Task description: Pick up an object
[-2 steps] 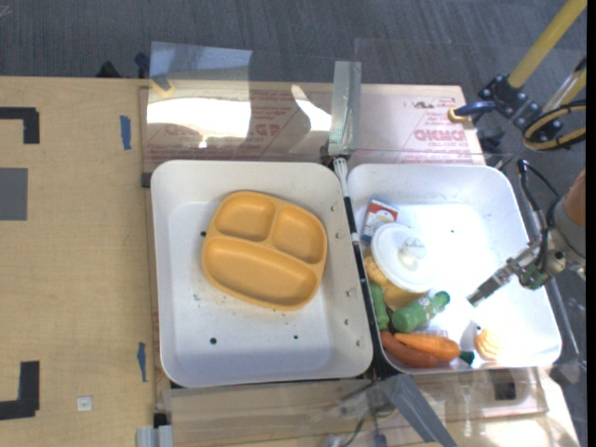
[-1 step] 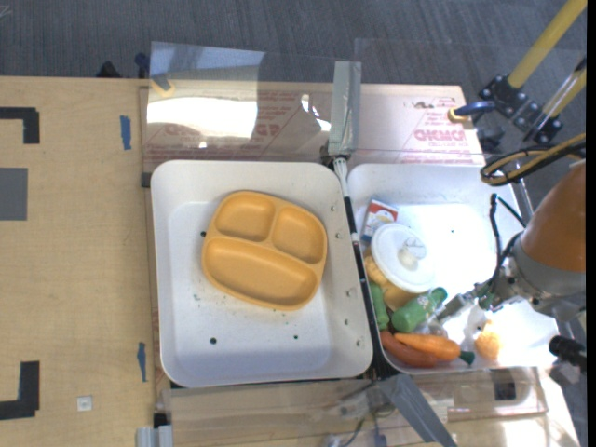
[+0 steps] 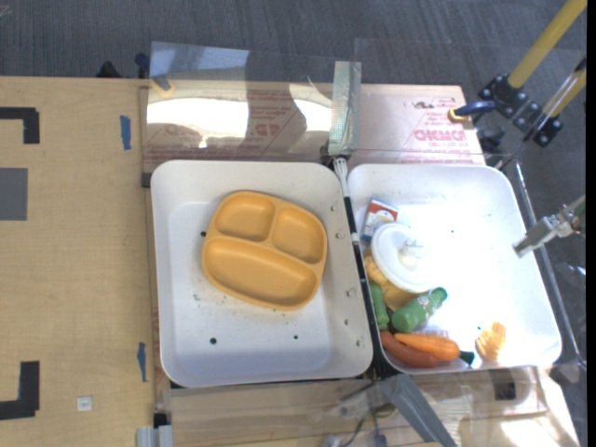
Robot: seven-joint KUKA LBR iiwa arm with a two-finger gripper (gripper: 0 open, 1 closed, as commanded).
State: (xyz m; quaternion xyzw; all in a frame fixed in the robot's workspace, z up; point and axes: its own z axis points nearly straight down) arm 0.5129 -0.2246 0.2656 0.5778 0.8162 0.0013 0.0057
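Note:
The right bin holds a cluster of objects along its left and front sides. A white round lid or cup lies by the left wall, with a small red, white and blue carton just behind it. A yellow item peeks out under the white piece. In front of them lie a green toy vegetable and an orange carrot. A small orange piece sits near the front right corner.
The left bin holds a yellow divided plate. Clear plastic sheets stand behind the bins. A yellow pole with black clamps rises at the back right. A small metal fitting juts in at the right bin's right rim.

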